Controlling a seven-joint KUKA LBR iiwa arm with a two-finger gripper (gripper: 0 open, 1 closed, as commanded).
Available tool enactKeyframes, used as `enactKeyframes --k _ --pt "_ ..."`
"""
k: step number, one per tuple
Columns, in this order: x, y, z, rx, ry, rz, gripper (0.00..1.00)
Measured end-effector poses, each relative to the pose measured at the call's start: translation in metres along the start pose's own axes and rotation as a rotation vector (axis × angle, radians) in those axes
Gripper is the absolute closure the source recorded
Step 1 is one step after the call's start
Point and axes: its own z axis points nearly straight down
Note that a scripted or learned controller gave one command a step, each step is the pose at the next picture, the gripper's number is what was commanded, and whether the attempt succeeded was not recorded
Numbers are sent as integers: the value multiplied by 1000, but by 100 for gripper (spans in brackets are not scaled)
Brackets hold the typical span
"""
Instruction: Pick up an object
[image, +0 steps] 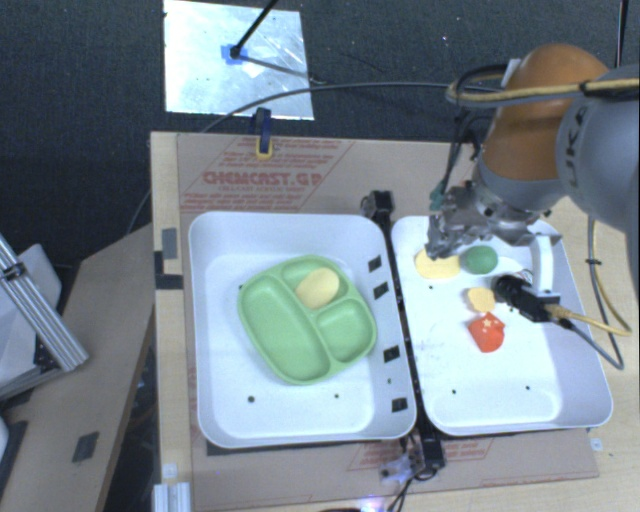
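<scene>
Left white bin (215, 330): green divided plastic plate (290, 345), yellow lemon-ish lump (319, 287) in its top section. Right white bin (500, 400): flat yellow disc (437, 267), green ball (480, 259), small orange chunk (481, 299), red piece (487, 334). End effector (443, 240) right above the disc, can't tell if it's open.

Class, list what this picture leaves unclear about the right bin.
- Camera view: the gripper covers the flat yellow piece's back edge; contact cannot be told.
- Camera view: the wrist overlaps the green ball; its full shape is hidden.
- Camera view: the small yellow piece and red piece are too blurred to identify.
</scene>
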Motion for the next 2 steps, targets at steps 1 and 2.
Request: enactKeyframes --k 1,2 --pt "50 9 -6 -2 0 0 100" --pt "105 26 10 -1 0 0 100"
